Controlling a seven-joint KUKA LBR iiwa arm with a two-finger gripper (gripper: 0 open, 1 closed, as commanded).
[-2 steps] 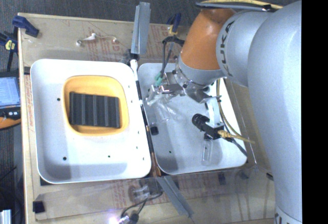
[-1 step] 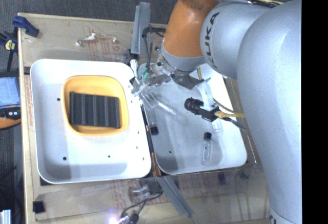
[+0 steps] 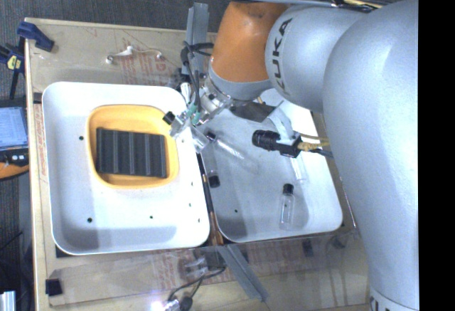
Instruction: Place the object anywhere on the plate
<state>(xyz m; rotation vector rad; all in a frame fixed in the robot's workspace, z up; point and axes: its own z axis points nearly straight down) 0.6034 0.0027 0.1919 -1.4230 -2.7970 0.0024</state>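
A yellow plate (image 3: 131, 114) lies in the left bin (image 3: 71, 224), with a black ridged insert (image 3: 132, 153) covering its middle. A small clear vial with a black cap (image 3: 286, 204) lies on the floor of the right bin (image 3: 249, 228), towards its front right. My gripper (image 3: 190, 124) hangs under the orange wrist band, over the wall between the two bins and just right of the plate's rim. It is well apart from the vial. I see nothing held in it.
A slender clear piece (image 3: 229, 150) lies in the right bin just below the gripper, and a small dark bit (image 3: 212, 180) sits near the bin's left wall. The big grey arm (image 3: 355, 110) covers the right bin's far side. A black cable plug (image 3: 274, 140) juts out over that bin.
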